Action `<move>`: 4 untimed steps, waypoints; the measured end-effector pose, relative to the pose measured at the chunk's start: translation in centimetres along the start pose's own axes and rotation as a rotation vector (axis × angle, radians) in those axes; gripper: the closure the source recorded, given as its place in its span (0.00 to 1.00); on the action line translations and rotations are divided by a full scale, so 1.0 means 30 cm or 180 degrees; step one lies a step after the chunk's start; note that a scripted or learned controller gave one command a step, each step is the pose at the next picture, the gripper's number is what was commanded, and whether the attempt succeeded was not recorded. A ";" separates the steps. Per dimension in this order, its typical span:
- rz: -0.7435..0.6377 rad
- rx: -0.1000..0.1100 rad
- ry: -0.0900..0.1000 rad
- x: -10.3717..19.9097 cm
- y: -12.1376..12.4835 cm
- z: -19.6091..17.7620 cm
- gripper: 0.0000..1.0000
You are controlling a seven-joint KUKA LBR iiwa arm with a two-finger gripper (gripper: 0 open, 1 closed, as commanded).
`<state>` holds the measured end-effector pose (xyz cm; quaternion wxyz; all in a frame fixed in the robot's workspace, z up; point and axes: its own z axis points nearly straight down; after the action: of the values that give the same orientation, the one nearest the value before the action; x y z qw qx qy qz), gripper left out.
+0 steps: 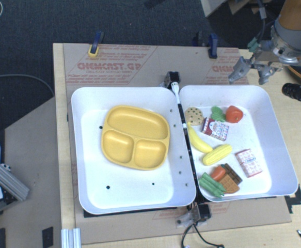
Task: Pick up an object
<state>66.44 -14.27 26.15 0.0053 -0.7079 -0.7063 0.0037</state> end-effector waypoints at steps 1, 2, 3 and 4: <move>-0.0007 -0.0039 -0.0006 0.001 0.007 -0.024 0.00; -0.0013 -0.0015 -0.0002 0.013 0.021 0.185 0.00; -0.0011 -0.0020 -0.0002 0.032 0.027 0.334 0.00; -0.0009 -0.0017 -0.0001 0.060 0.004 0.510 0.00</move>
<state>66.38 -12.43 10.85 0.0032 -0.7068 -0.7074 0.0020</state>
